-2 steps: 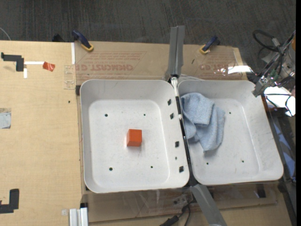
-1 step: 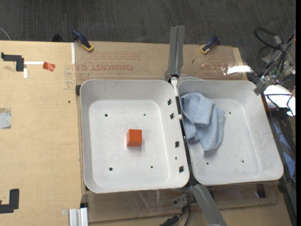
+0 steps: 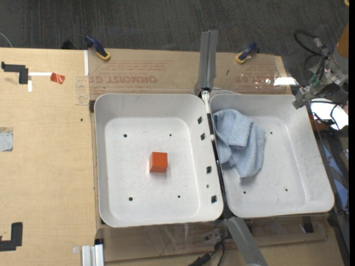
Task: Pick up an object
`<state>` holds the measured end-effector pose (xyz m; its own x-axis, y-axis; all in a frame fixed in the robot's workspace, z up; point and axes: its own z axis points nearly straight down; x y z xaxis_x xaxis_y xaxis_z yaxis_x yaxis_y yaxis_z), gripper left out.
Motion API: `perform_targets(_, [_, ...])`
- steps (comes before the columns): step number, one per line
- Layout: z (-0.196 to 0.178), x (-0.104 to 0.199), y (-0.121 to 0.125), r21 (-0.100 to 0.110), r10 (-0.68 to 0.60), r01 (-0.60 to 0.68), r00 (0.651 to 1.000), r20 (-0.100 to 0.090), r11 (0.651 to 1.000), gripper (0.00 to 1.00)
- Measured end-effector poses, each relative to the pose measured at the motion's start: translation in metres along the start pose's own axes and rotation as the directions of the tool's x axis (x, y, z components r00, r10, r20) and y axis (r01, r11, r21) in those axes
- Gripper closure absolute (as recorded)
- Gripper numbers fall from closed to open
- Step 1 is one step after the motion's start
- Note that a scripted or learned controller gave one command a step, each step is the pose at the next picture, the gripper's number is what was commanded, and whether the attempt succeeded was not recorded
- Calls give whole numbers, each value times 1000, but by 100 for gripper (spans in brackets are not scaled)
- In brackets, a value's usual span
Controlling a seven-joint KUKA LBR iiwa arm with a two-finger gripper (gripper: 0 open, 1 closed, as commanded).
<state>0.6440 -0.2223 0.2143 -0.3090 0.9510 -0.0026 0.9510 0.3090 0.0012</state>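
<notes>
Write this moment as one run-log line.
arm: at far right edge, outside bins | left bin: orange block | right bin: crumpled blue cloth | nothing lifted

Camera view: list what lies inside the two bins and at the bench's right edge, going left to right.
Orange block in the left bin → crumpled blue cloth in the right bin → the arm's gripper at the right bin's far right corner.

You have bright, even light from overhead, so the orange block (image 3: 158, 162) and the blue cloth (image 3: 239, 143) throw only faint, soft shadows on the white bins (image 3: 111, 204). Glare burns out on the clear sheet (image 3: 283, 82) at upper right, and focus stays fairly sharp throughout.
</notes>
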Motion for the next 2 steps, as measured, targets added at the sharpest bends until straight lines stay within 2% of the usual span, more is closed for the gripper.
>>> perform_targets(1, [-10, -1, 1, -2, -3, 3, 1000, 4, 1000, 100])
perform_targets(2, [-5, 6, -17, 2, 12, -12, 1000, -1, 1000, 100])
